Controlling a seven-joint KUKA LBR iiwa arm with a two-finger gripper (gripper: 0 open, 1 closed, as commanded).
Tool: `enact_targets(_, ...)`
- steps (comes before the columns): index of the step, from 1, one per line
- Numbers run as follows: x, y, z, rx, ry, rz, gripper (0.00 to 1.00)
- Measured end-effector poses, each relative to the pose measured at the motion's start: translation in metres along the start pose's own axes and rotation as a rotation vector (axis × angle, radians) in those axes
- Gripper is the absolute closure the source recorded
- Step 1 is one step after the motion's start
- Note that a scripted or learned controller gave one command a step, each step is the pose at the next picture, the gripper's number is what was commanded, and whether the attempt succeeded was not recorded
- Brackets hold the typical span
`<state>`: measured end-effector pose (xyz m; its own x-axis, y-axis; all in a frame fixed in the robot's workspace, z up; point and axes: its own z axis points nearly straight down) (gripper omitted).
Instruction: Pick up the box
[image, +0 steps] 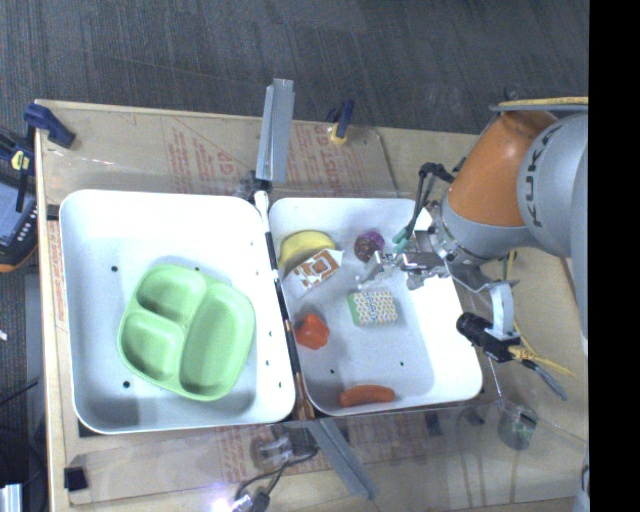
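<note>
**Box lies in the right bin, gripper close by**

The left shallow white bin (90, 300) holds a green three-compartment plastic tray (187, 332). In the right white bin (450, 370), a yellow banana (305, 243) touches a small orange-and-white carton (318, 269); below sit a red pepper-like toy (312, 331) and an orange sausage shape (367, 395). The pale green patterned box (374, 307) lies mid-bin, a purple round fruit (369, 244) above it. The metal two-finger gripper (392, 264) hovers just beside the box's upper right; jaw spread cannot be told.

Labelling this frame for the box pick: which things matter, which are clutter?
Job:
- box, in the right bin, leaning on the banana
- gripper, above that bin's upper right

Clutter:
- banana
- purple ball
- patterned block
- red piece
- carrot
- green tray, in the left bin
</note>
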<state>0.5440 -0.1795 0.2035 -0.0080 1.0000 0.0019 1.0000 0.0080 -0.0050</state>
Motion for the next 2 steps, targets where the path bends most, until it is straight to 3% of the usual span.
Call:
enact_targets(1, -0.031, -0.001, 0.108, -0.009, -0.004, -0.018, 0.00)
enact_targets(2, -0.032, 0.000, 0.097, -0.010, -0.007, -0.023, 1.00)
